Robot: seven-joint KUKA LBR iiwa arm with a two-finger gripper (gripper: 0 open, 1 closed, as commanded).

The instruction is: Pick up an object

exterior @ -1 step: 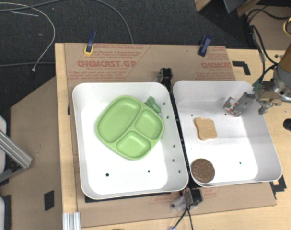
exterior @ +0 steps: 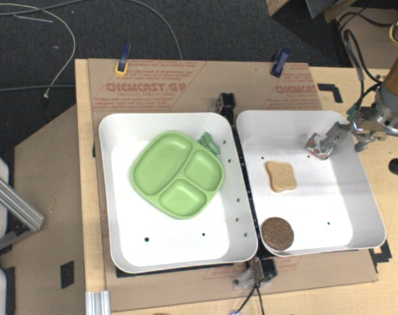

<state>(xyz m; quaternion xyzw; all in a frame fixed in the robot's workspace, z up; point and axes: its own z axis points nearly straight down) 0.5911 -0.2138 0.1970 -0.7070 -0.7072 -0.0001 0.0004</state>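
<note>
Left shallow white bin (exterior: 120, 241): light green three-compartment plastic plate (exterior: 178, 174) near centre, small dark green piece (exterior: 210, 143) touching plate's far right edge. Right shallow white bin (exterior: 356, 228): tan toast-shaped slice (exterior: 281, 176) left of centre, brown round speckled disc (exterior: 277, 233) at near left corner. Grey two-finger gripper (exterior: 322, 146) over far right part of right bin, fingers slightly apart, nothing between them.

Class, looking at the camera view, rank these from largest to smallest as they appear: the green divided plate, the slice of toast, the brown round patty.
1. Green divided plate, clearly largest.
2-3. Slice of toast and brown round patty look about alike; too close to rank.
</note>
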